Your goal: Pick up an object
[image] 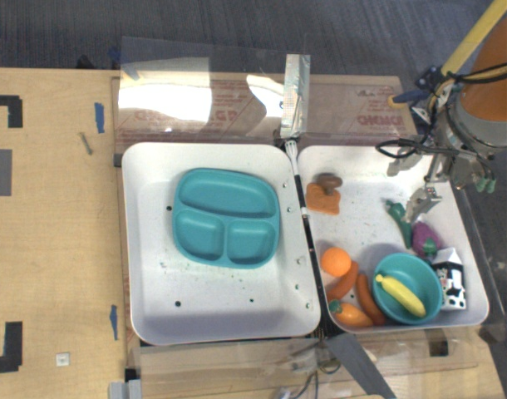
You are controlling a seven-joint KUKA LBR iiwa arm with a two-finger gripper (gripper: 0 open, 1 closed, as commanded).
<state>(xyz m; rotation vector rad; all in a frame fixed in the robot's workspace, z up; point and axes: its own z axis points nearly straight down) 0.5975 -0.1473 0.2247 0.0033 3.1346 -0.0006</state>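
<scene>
My gripper (423, 199) hangs over the right part of the right bin (366, 166), below the grey wrist with its orange band. Its tip is just above a green toy (396, 214) and a purple eggplant (425, 238), and I see nothing held in it. Lower down stands a teal bowl (417, 273) with a yellow banana (401, 294) in it. An orange ball (337, 262), a red sausage (368, 297) and a carrot (348, 312) lie at the bin's front left. An orange and brown toy (323, 193) lies at the bin's far left.
The left bin (145, 223) holds a teal divided plate (225, 216). A black and white toy (450, 278) sits against the right bin's right wall. A clear panel (204, 106) stands behind the bins. Wooden bench (46, 223) lies to the left.
</scene>
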